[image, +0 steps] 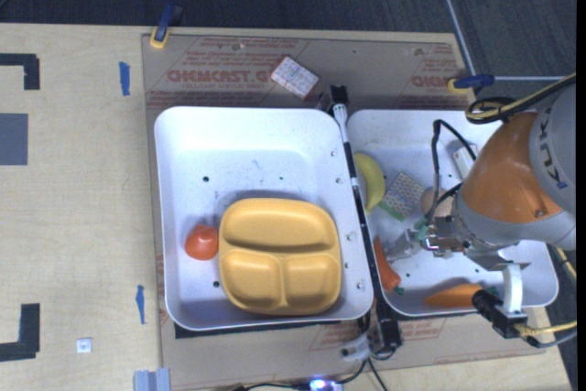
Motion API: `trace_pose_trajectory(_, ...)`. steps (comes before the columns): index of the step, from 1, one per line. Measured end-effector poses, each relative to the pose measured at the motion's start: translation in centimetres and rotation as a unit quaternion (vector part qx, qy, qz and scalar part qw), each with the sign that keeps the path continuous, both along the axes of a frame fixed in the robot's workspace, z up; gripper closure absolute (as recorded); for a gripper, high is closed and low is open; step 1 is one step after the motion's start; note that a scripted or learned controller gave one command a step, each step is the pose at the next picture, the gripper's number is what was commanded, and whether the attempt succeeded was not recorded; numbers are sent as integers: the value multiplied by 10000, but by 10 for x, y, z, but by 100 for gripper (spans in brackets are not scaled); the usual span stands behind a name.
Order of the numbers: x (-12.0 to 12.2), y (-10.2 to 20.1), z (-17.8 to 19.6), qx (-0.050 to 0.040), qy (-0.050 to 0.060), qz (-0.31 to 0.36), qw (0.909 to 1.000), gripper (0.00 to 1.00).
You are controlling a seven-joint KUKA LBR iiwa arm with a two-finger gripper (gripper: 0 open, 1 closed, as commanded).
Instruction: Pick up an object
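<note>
In the left bin (174, 197), a yellow tray (279, 254); gripper (414, 243) state unclear.

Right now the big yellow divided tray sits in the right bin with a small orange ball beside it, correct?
Not quite: the camera view shows the yellow divided tray in the left bin, not the right one. The small orange ball does sit beside it.

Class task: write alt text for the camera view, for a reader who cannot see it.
A grey and orange robot arm lowers its end effector into the right bin among small items, including a yellow banana. The left bin holds a yellow divided tray and an orange ball.
</note>
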State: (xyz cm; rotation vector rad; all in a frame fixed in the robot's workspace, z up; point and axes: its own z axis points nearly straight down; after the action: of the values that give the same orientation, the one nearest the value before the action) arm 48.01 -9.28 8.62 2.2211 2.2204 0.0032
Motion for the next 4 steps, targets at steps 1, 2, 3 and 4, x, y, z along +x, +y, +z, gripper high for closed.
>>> trace_pose_trajectory(1,2,1,10,0,-22,2,10000,100)
trace_pose_trajectory(2,2,1,10,1,-21,-1,10000,0)
trace_pose_trajectory(3,0,0,0,-1,1,0,10000,0)
trace_pose_trajectory(4,1,1,10,-3,-20,3,10000,100)
